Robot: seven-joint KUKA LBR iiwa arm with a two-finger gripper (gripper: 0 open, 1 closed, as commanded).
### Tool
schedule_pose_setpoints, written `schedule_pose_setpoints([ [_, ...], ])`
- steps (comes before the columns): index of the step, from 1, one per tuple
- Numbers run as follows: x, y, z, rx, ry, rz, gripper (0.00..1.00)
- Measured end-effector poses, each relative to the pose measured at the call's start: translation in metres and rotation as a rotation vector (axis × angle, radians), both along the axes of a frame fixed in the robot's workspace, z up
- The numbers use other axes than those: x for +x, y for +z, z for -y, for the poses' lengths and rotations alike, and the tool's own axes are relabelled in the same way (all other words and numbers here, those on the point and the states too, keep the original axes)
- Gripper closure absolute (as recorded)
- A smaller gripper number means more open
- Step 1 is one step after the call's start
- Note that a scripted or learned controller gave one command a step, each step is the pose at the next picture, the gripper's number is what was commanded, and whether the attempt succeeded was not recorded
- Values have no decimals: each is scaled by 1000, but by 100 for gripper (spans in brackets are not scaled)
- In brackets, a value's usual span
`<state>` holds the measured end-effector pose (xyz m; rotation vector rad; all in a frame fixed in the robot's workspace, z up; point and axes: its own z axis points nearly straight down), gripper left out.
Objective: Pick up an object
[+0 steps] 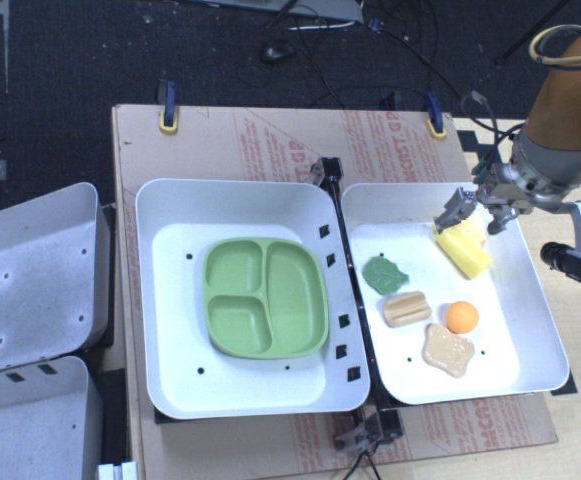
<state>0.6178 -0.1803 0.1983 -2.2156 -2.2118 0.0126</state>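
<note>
The arm reaches in from the right, its orange band above the grey wrist, and its claw hangs over the far part of the right bin. The claw's two dark fingers stand spread apart, one on either side of the top end of a yellow block, which lies tilted on the bin floor with that end between them; whether the fingers actually press on it cannot be told. Nearer the front of the same bin lie four more things: a dark green lump close to the bin's left wall, a tan log-shaped piece just below it, an orange ball to the right of the log, and a pale toast-shaped piece just in front of the ball. The left bin holds a light green divided tray with three compartments, lying flat near its middle. Both bins sit side by side on a brown board on the tabletop.
</note>
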Motion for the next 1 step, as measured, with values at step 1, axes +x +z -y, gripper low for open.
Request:
schedule_pose_setpoints([
  [1,3,8,0,-3,3,14,0],
])
